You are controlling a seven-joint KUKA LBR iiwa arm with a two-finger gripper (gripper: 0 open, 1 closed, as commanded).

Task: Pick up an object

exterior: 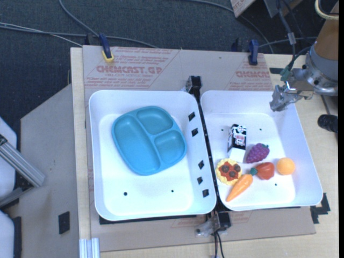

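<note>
The right bin [301,144] holds several toy foods: a black-and-white carton [237,137], a purple grape bunch [257,152], an orange ball [285,166], a red tomato [265,170], a pizza slice [229,170] and a carrot [239,187]. My gripper [280,99] hangs over the bin's far right corner, well above and behind the foods, with nothing visible between its fingers.
The left bin [102,160] carries a blue divided plate [149,139]. A black divider [201,144] with clips runs between the bins. Clamps [106,51] hold the cardboard sheet at the back. The arm enters from the upper right.
</note>
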